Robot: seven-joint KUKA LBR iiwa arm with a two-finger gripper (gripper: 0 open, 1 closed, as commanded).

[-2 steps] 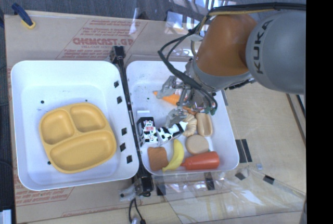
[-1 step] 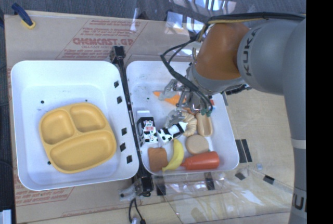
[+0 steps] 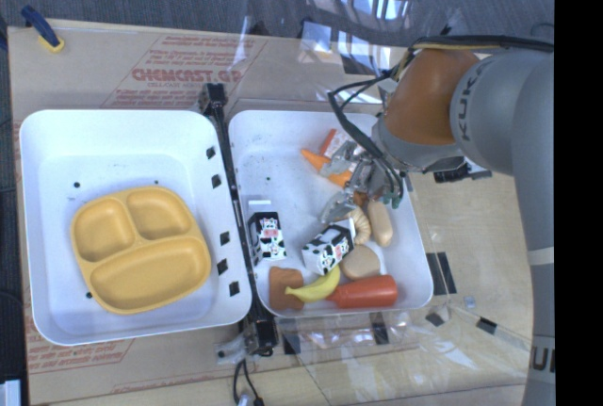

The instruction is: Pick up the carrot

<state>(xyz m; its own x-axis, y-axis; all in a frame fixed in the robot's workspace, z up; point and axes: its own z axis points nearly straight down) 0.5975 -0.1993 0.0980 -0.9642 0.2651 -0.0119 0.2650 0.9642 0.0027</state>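
The carrot is a small orange wedge lying in the upper middle of the right bin, beside an orange and white piece. My gripper hangs over the bin just right of and below the carrot, its metal fingers spread open. The carrot's right end runs under the gripper body, and I see nothing held between the fingers. The grey arm with its orange band reaches in from the right.
Below the gripper the right bin is crowded: two cow-print cartons, a banana, a red sausage-like piece, a brown block and beige bread pieces. The left bin holds a yellow divided plate.
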